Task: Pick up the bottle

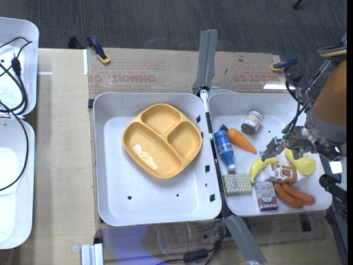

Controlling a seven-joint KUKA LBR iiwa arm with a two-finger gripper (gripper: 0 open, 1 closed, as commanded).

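Blue plastic bottle with a white cap [224, 148] lies on its side at the left edge of my right white bin [237, 105], beside an orange carrot [241, 139]. My claw [274, 148] hovers spread and unladen over a yellow banana [260, 167], apart from the bottle.

A robotics lab: two shallow white plastic bins [105, 164] sit on a worktop covered in printed brown cardboard [154, 70] held by blue-and-yellow clamps [97, 49], beside loose black cables [14, 87], over dark grey carpet floor [138, 10].
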